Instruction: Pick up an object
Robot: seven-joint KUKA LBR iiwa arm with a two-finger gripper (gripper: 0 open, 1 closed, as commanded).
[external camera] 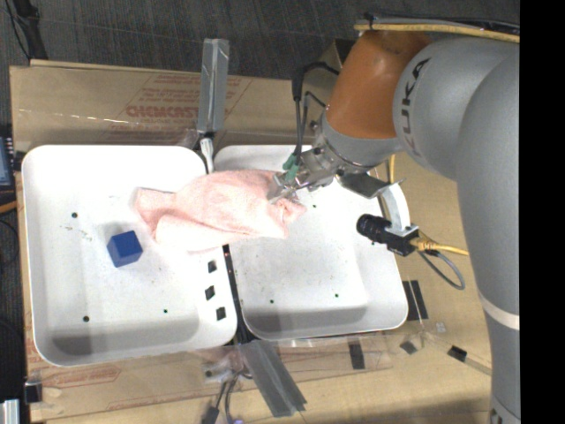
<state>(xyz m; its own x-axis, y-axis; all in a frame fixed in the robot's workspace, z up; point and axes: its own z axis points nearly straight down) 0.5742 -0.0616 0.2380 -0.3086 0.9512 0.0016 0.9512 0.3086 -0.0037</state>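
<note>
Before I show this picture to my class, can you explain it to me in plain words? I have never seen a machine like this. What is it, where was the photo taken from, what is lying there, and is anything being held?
This is a robot arm, grey with an orange band, reaching in from the right. One camera fixed above the bench looks down at a slant. On the bench sit two shallow white bins: a left bin and a right bin. A pink cloth lies draped across the wall between them. A small blue block sits in the left bin. The arm's hand is at the cloth's right end and appears to pinch a bit of its edge; the rest of the cloth lies on the bins.
</note>
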